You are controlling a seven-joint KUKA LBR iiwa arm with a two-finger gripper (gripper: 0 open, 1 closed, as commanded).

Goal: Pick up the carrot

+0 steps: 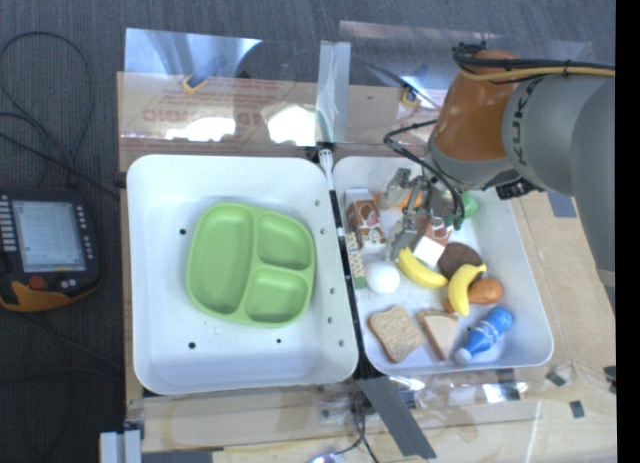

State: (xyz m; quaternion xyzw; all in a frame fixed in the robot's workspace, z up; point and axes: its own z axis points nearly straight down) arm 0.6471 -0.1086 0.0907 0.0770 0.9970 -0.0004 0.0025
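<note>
Hovering over clutter, your gripper (415,203) risked grabbing the banana (420,269) near it instead of the carrot (443,224) just beside it. You couldn't tell whether it was released or clenched.

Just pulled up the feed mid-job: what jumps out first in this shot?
The bright green divided plate stands out first, lying in the left bin. Next is the grey arm with its orange band, coming in from the right, its gripper low over the back of the right bin. That bin is crowded with toy food: two bananas, bread slices, a white egg and a blue bottle.
</note>
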